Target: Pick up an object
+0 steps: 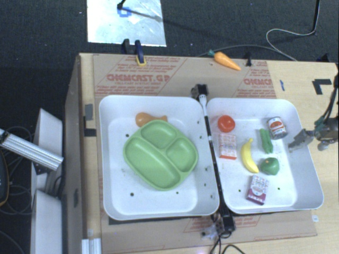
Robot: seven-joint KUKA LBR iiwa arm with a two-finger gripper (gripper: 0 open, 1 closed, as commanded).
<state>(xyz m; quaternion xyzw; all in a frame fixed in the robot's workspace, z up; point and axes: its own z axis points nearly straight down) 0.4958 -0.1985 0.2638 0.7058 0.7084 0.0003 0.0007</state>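
White plastic bins sit side by side on the tabletop [159,73], and nothing has been lifted yet: every item lies on a bin floor, so the whole pick is judged still to come. The gripper [303,139] sits at the right rim of the right bin [304,194], just outside the wall, holding nothing; whether it is apart or together cannot be told at this size. Candidates for the pick all lie in the right bin, counted one each: a red tomato [226,123], a small can [276,127], a green cucumber-like piece [265,140], a yellow banana [248,155], a green pepper-like piece [270,165], a white-and-red packet [228,146] and a dark red carton [257,189]. That makes seven. The left bin [119,205] holds one green divided plate [160,154] and one orange item [144,118] partly tucked behind it. One carrot [227,61] lies outside both bins on the tabletop's far edge. The can and the cucumber-like piece are nearest the gripper.
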